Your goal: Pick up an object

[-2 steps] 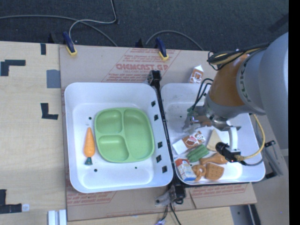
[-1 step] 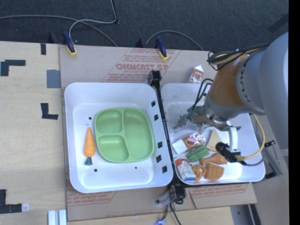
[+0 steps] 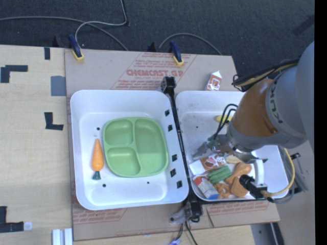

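The right bin [image 3: 196,111] holds a pile of small toy food items at its near side: a green pickle-like piece [image 3: 219,174], an orange-brown piece [image 3: 236,180], a red and white packet [image 3: 203,186] and a round reddish piece [image 3: 210,162]. My gripper [image 3: 210,146] reaches down from the arm's wrist to just above this pile, its dark fingers pointing left over the reddish piece. A yellow item [image 3: 223,118] peeks out behind the arm. In the left bin [image 3: 82,106] lie a green divided plate [image 3: 135,147] and a toy carrot [image 3: 96,157].
A small carton [image 3: 214,80] lies on the cardboard behind the right bin. Two clamps [image 3: 76,49] [image 3: 176,55] hold the cardboard's far edge. The arm's bulky orange and grey wrist [image 3: 260,116] covers the right bin's right half.
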`<control>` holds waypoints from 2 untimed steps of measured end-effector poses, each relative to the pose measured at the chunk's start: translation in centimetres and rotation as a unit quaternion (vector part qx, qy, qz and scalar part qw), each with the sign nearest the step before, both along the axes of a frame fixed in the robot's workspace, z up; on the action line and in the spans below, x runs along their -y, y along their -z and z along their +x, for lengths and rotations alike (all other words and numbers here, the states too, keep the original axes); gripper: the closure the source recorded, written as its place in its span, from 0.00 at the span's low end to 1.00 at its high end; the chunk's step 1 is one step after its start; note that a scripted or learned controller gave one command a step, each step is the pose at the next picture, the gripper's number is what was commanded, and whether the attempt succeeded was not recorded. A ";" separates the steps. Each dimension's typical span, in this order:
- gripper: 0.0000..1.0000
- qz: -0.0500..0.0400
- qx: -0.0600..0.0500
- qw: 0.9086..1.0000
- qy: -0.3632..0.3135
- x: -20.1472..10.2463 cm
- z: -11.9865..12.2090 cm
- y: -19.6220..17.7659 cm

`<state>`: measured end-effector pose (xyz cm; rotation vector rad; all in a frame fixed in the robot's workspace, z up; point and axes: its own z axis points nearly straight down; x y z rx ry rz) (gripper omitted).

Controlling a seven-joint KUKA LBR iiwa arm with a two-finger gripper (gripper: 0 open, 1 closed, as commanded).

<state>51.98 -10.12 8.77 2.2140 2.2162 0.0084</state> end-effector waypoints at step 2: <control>1.00 0.001 -0.002 1.000 0.000 5.7 7.0 0.1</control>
